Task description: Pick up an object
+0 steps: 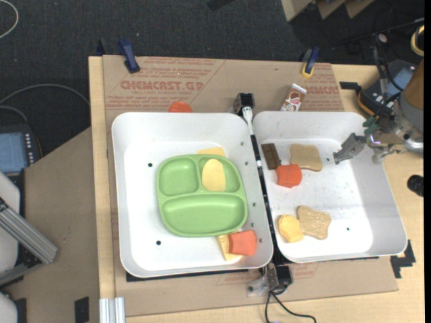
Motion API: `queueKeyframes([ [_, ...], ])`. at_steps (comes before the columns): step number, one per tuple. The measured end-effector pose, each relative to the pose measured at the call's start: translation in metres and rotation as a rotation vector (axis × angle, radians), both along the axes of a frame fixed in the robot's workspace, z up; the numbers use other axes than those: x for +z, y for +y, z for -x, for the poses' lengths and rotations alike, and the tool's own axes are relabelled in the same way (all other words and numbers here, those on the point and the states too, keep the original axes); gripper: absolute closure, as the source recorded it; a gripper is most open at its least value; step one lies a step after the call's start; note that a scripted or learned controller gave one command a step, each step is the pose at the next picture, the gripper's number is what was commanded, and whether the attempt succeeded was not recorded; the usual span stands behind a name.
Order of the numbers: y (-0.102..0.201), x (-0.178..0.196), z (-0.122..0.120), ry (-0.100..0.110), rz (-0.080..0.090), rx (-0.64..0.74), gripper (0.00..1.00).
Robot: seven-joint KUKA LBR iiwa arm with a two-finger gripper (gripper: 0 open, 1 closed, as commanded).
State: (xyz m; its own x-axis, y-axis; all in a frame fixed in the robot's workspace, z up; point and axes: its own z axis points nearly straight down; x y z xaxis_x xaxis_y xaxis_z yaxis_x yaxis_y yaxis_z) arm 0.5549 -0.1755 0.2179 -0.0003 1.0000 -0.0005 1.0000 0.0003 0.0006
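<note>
Fingers on the gripper (345, 149): can't honestly tell if they're spread or pinched together from this angle, and nothing shows between them.

Arm comes in from the right edge, low over the right bin (377, 207), gripper tip pointing left and hanging over the bin's upper right part, a bit right of the tan toast piece (306, 157) and not touching it. Counting the right bin: five things, namely that toast piece, a dark brown bar (271, 156) by the left wall, a red-orange chunk (289, 175) just below the toast, a yellow lump (290, 228), and a tan cracker shape (314, 222) touching it. Left bin (131, 200): one green divided plate (201, 195) with one yellow piece (213, 174) in its upper right compartment, plus one orange block (243, 242) sitting on a yellow slice (227, 249) at the plate's lower right corner.
</note>
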Motion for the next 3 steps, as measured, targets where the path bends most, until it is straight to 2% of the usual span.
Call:
queueKeyframes([
  [1,0.037,-0.139,-0.080,-0.003,-0.001,0.006,0.00],
  [2,0.001,-0.084,-0.109,-0.007,0.003,0.000,0.00],
  [3,0.002,-0.134,-0.051,0.002,-0.003,-0.004,0.00],
])
